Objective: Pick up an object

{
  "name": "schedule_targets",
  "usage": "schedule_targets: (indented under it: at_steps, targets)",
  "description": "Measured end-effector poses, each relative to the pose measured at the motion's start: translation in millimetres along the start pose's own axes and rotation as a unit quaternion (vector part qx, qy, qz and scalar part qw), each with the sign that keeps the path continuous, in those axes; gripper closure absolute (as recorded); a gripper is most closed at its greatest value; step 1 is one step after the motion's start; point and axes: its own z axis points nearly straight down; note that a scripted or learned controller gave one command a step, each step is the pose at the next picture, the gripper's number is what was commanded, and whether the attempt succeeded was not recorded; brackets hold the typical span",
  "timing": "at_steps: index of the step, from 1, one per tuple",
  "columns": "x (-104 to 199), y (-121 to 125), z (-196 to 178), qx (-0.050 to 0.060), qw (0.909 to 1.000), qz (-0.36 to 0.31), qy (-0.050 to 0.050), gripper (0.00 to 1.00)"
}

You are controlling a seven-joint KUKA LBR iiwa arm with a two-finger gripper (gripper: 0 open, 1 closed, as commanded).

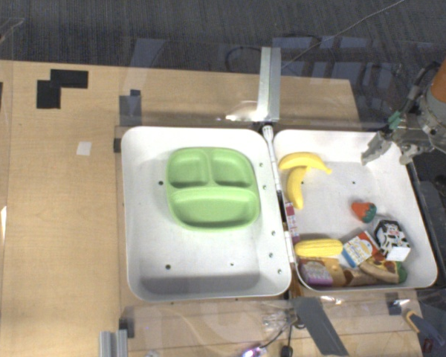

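My gripper (387, 144) hangs spread and empty over the right bin's (334, 192) far corner. Nearest lies the banana (300, 171) by the divider — light, curved, probably smooth plastic — best pinched across its middle.

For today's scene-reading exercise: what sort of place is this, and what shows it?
Probably a robotics lab: an arm over two white bins, holding a green tray and toy food like bananas.

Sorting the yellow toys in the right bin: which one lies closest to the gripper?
The bananas, at the bin's far left. The corn lies at the near edge, farther from the gripper over the far right corner.
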Motion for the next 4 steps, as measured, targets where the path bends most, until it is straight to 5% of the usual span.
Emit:
schedule_targets:
  at_steps: [1, 2, 3, 4]
  targets:
    - [53, 36, 110, -0.001, 0.9997, 0.023, -0.001, 0.00]
    - [22, -28, 118, -0.003, 0.9999, 0.010, -0.001, 0.00]
    - [7, -5, 72, -0.001, 0.9999, 0.012, 0.000, 0.00]
    - [9, -66, 117, -0.005, 0.9924, -0.123, -0.001, 0.00]
